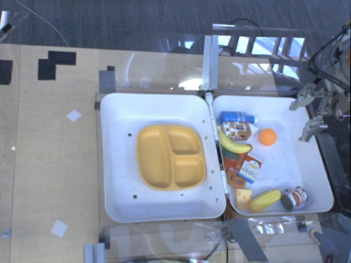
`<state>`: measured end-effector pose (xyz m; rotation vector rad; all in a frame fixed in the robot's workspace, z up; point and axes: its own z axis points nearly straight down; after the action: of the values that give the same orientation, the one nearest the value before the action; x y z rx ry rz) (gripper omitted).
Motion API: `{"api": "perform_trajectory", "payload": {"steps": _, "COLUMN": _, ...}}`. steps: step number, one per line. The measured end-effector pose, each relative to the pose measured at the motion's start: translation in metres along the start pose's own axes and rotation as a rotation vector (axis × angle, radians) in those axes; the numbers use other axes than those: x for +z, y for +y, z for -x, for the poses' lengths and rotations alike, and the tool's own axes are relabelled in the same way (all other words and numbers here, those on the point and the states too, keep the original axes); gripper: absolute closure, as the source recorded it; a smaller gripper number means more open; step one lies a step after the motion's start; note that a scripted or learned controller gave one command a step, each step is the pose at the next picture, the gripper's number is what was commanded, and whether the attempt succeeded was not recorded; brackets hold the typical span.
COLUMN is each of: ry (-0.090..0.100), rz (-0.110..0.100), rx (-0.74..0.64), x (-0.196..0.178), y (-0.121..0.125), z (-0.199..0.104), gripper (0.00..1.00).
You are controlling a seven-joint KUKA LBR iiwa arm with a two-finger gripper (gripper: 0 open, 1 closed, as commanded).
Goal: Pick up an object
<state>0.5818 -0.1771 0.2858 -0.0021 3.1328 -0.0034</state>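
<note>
- End effector [310,115]: hovering over right bin [307,163] far-right edge; finger state I cannot tell.
- Orange ball [267,137]: lying in right bin, nearest item, just leftward and slightly nearer the camera.

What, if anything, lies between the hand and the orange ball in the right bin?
Nothing visible. The hand sits at the right bin's far right edge, and only bare white bin floor separates it from the orange ball. The banana and blue bottle lie on the ball's other side.
</note>
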Motion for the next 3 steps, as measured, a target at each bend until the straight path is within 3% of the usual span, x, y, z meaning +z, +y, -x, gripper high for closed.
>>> {"api": "perform_trajectory", "payload": {"steps": 1, "ry": 0.002, "rz": 0.001, "rx": 0.249, "x": 0.063, "y": -0.028, "z": -0.016, "gripper": 0.00}}
{"api": "perform_trajectory", "payload": {"steps": 2, "ry": 0.006, "rz": 0.001, "rx": 0.536, "x": 0.180, "y": -0.026, "z": 0.050, "gripper": 0.00}}
{"api": "perform_trajectory", "payload": {"steps": 3, "ry": 0.003, "rz": -0.005, "rx": 1.019, "x": 0.199, "y": 0.043, "z": 0.077, "gripper": 0.00}}
